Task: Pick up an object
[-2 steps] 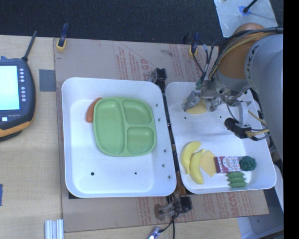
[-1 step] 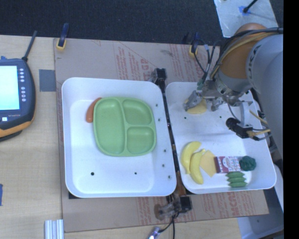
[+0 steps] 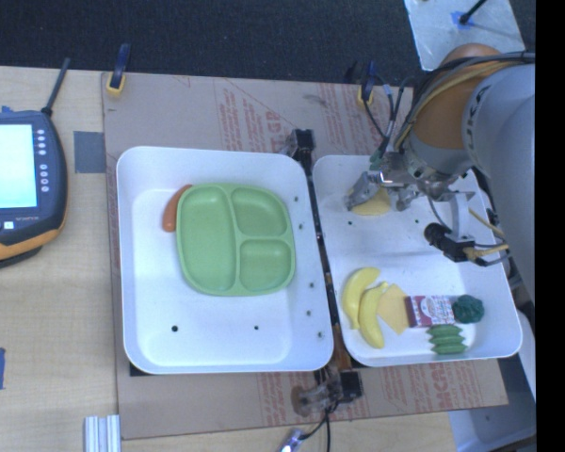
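Note:
My gripper [image 3: 383, 194] is low over the far left part of the right bin [image 3: 410, 234], open, its fingers spread apart. A small yellow piece [image 3: 371, 206] lies on the bin floor just under and between them, partly hidden; nothing is lifted. Along the near side of that bin lie a banana [image 3: 358, 295], a yellow wedge [image 3: 394, 311], a dark red and white wrapped bar [image 3: 431, 309], a dark green broccoli piece [image 3: 468, 307] and a green pod [image 3: 447, 339].
The left bin [image 3: 217, 347] holds a green divided plate [image 3: 235, 238] with an orange sausage [image 3: 171, 211] half tucked under its left edge. A teach pendant [image 3: 14, 186] lies at the bench's left. Black cable and hose [image 3: 449, 242] hang beside the wrist.

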Robot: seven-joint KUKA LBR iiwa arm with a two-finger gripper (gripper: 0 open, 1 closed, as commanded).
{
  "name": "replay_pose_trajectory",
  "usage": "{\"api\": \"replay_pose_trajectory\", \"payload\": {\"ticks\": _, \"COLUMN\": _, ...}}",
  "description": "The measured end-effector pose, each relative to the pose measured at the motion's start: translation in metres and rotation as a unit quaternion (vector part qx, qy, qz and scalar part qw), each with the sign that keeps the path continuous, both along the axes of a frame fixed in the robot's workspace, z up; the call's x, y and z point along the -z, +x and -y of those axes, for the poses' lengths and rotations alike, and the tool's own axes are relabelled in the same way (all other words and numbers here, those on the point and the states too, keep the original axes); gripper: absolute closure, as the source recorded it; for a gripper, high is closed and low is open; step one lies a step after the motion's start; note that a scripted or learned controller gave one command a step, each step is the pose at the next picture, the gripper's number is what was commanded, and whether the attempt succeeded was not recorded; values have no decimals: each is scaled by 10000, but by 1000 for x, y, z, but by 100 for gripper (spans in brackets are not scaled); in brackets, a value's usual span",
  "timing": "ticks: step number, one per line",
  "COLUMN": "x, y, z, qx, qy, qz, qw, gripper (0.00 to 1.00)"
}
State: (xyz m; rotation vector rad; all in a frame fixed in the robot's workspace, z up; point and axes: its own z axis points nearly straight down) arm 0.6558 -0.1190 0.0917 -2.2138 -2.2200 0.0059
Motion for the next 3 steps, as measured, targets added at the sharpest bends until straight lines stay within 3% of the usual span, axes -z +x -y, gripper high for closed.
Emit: {"api": "replay_pose_trajectory", "payload": {"ticks": 3, "x": 0, "y": 0, "z": 2, "qx": 0, "qy": -2, "qz": 5, "qw": 10000, "gripper": 0}}
